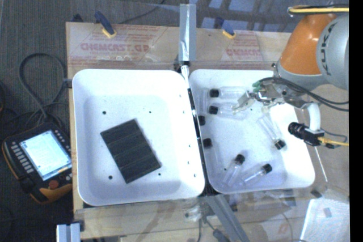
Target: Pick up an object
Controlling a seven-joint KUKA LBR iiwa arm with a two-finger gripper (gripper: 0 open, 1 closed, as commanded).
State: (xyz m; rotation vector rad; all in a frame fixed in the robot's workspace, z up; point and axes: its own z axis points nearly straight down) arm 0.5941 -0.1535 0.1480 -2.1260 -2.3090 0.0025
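Several clear tubes with black caps lie scattered in the right bin: one at the upper left, one just below it, one near the right, and two at the front. A flat black ribbed block lies at a slant in the left bin. The arm's orange band is at the upper right. My gripper is low over the back of the right bin, next to the two upper tubes. I see nothing held in it.
A teach pendant with a lit screen lies on the floor left of the bench. Clamps sit on the cardboard backing behind the bins. A cable with a black plug hangs over the right bin's right side.
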